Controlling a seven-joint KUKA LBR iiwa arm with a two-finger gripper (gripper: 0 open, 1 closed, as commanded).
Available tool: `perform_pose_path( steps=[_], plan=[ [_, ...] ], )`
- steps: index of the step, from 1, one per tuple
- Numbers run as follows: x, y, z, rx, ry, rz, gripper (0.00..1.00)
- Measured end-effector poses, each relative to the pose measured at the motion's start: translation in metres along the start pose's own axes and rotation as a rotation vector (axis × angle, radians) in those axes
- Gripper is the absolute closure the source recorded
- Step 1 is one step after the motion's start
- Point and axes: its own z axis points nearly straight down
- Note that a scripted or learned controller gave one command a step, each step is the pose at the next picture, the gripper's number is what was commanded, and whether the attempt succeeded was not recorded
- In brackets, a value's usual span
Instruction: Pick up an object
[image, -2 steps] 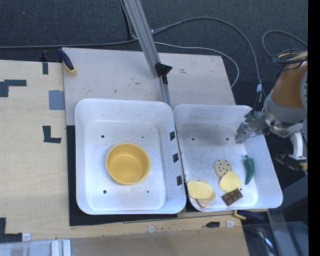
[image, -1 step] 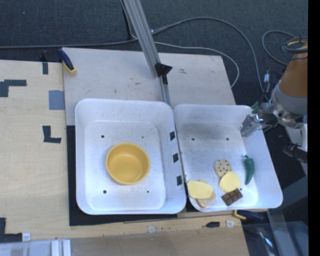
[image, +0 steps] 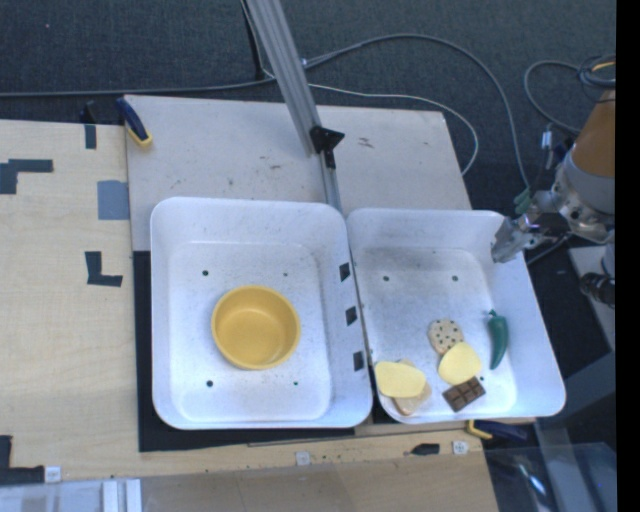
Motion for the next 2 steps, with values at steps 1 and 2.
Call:
perform_pose_path(
  steps=[1, 2],
  plan=[
    [0.059, -0.001, -0.004, 0.002, 0.002, -0.004, 1.0],
    [0.109, 0.0, -0.011, 0.002, 0.002, -0.003, 1.0]
  ],
)
